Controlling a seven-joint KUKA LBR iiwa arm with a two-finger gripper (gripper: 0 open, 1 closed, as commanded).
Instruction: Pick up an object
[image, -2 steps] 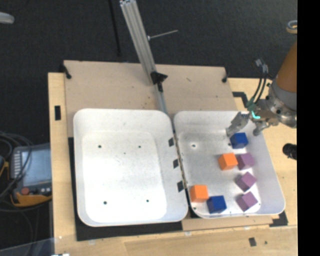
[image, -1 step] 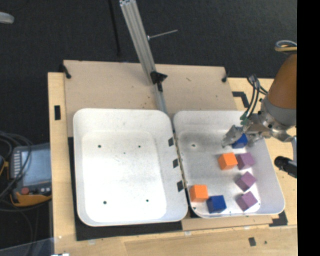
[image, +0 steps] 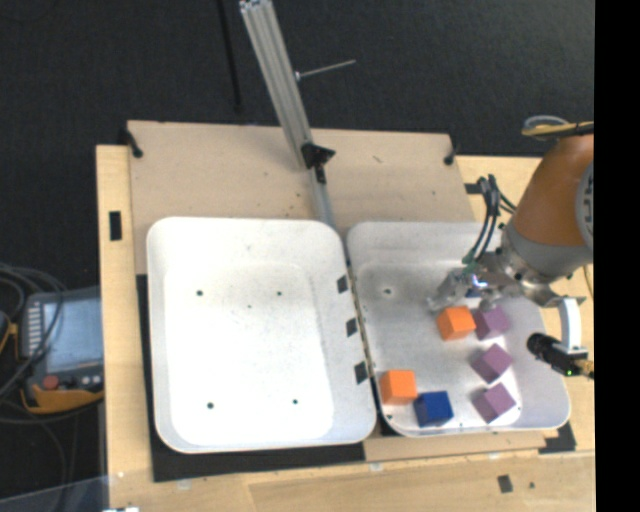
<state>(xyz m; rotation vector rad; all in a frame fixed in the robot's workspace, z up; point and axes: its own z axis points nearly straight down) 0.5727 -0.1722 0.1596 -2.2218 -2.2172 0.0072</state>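
Over the right bin (image: 400, 255), the hand (image: 458, 288) nears an orange cube (image: 456, 323); its opening is unclear.

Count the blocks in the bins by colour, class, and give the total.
Purple blocks: 3
Orange blocks: 2
Blue blocks: 1
Total: 6, all in the right bin.

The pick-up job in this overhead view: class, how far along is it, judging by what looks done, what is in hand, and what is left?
Done: the tool has reached the right bin, just above the upper orange block. In hand: nothing visibly; all six blocks lie on the bin floor, including the blue block. Left: grasping one and lifting it.
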